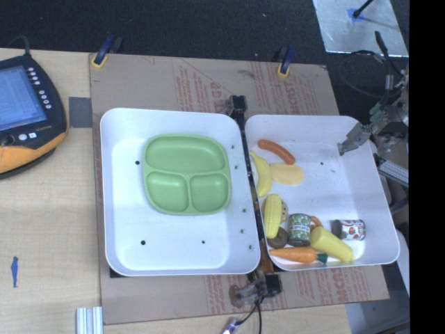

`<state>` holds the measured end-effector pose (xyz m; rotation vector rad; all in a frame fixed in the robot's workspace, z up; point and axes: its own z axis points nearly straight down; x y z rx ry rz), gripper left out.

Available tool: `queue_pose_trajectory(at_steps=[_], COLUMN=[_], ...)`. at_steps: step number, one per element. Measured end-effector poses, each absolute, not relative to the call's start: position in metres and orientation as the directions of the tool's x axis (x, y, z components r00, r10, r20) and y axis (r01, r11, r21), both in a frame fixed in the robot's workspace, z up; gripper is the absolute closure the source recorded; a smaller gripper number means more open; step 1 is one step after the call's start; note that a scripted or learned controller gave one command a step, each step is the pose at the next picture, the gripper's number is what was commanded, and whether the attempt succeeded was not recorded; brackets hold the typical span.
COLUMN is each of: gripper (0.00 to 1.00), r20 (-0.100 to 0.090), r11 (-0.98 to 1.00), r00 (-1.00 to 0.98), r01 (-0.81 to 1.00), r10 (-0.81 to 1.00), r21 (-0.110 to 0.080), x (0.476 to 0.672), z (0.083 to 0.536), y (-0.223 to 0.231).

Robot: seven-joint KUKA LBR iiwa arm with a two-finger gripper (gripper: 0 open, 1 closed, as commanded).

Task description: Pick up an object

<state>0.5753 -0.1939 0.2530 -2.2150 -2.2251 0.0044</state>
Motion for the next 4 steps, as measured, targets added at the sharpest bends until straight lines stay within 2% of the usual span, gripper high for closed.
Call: queue_pose_trajectory(at_steps=[1, 2, 3, 4], gripper=[0.00, 0.00, 0.00, 1.00], r20=[-0.001, -0.001, -0.001, 0.000], r11=[0.006, 0.006, 0.006, 0.008], r00=[-0.006, -0.006, -0.006, -0.008], r01=[1.000, 1.000, 1.000, 1.000], r10=[1.000, 1.000, 1.000, 1.000], r21=[-0.006, -0.005, -0.003, -0.006], x=[0.619, 0.635, 0.656, 0.656], z=[0.187, 0.091, 0.092, 0.102], y=[-0.153, -0.118, -0.095, -0.095])
